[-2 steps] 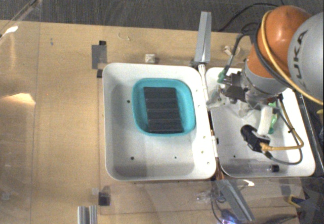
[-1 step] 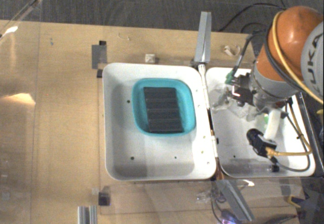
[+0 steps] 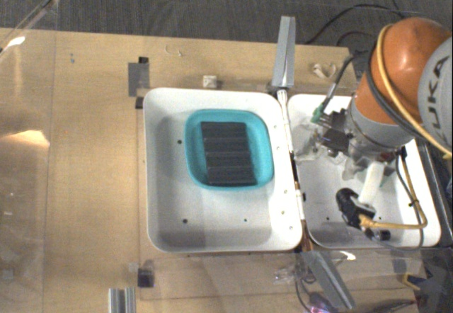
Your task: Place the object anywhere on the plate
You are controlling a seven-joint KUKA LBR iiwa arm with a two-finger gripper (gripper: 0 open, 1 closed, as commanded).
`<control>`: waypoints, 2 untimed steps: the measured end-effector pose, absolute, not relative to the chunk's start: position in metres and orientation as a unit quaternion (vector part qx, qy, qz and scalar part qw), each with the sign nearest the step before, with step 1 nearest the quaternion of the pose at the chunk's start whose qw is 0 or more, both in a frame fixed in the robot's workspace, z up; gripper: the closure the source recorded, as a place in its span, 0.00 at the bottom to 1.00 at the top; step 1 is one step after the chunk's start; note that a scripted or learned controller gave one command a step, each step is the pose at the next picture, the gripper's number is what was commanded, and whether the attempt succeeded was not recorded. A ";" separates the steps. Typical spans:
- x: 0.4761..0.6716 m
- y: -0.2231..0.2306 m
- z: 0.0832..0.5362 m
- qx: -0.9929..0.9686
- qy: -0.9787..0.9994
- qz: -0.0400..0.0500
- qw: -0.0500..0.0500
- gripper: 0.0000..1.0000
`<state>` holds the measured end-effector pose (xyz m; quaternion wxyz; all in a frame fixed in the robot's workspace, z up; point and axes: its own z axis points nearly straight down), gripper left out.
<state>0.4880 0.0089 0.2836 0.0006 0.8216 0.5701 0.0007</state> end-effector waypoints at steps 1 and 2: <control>0.488 -0.035 0.317 0.849 0.529 0.001 0.001 0.00; 0.488 -0.075 0.299 0.893 0.450 0.000 0.000 0.00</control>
